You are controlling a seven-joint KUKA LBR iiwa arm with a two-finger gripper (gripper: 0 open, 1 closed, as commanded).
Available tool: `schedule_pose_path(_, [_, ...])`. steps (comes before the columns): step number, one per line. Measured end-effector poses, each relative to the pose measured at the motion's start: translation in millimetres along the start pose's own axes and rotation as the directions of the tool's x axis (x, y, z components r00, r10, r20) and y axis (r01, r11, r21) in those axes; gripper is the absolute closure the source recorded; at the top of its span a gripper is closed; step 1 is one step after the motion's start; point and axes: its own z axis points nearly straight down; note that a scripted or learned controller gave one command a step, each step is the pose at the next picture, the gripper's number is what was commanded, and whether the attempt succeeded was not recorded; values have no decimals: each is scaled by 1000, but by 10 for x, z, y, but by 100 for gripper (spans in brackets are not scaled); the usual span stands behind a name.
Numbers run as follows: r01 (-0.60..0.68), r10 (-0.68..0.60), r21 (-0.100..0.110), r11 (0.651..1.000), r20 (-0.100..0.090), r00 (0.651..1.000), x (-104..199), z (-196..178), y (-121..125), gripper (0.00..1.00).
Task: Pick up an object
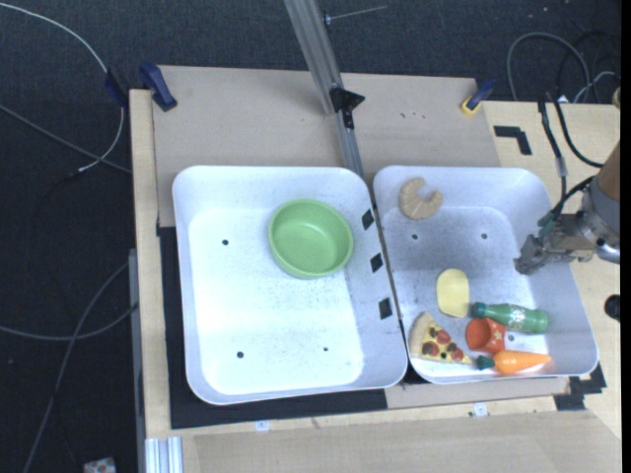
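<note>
Gripper hovers just above the green bottle, holding nothing I can see, likely lining up on that toy cluster; finger spread — can't tell.

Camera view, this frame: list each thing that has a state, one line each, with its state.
Green bowl: upright in the left bin.
Green bottle: lying on its side in the right bin.
Carrot: lying flat, near the front wall.
Pizza slice: lying flat.
Yellow piece: resting on the bin floor.
Tan curved piece: lying flat near the back wall.
Gripper: over the right bin, nothing visibly held.
</note>
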Motion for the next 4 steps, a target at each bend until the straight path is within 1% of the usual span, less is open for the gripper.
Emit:
schedule_pose_path(1, [0,0,1,1000,0,1000,-1,-466,25,100])
schedule_pose_path(2, [5,-5,4,1000,-2,1000,508,-464,242,100])
schedule_pose_path(3, [6,-6,4,1000,-4,1000,1103,-573,305,100])
schedule_pose_path(4, [3,-3,13,1000,-6,1000,1574,-542,332,100])
